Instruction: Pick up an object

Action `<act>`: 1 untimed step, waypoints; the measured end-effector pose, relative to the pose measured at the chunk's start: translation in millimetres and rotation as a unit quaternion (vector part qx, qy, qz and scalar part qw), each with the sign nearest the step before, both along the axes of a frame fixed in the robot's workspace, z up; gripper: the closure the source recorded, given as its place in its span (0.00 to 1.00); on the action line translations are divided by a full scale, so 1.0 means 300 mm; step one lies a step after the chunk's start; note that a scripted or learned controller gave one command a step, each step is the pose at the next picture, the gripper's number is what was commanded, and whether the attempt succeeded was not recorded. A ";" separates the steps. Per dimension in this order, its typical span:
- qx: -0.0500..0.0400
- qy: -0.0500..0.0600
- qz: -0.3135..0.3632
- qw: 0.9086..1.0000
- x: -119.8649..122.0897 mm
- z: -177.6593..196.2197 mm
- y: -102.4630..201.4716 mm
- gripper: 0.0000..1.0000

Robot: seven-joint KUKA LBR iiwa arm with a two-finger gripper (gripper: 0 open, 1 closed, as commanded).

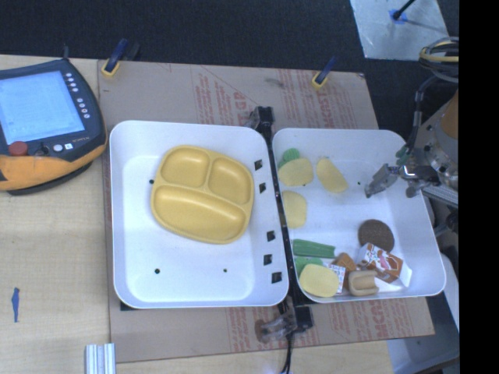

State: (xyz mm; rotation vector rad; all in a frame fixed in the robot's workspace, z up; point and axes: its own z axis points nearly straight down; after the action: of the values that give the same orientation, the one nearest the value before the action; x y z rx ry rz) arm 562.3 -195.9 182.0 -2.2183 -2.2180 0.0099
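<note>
I see my hand spread wide, gripping nothing. The brown disc lies just below it. The yellow pieces sit off its left.

Noted at far left: grey teach pendant with lit screen, resting on an orange base on the wooden bench. Brown cardboard sheet laid under both bins, held at its far edge by two blue-and-yellow clamps. Dark floor beyond, with pale sheet at upper right.
</note>
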 end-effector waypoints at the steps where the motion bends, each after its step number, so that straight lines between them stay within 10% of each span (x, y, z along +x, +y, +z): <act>1: 0.002 0.002 0.001 1.000 -0.161 -0.195 -0.001 0.00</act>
State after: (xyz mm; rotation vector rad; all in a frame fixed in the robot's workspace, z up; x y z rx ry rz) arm 514.0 -196.3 123.4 -2.2126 -2.2159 0.0093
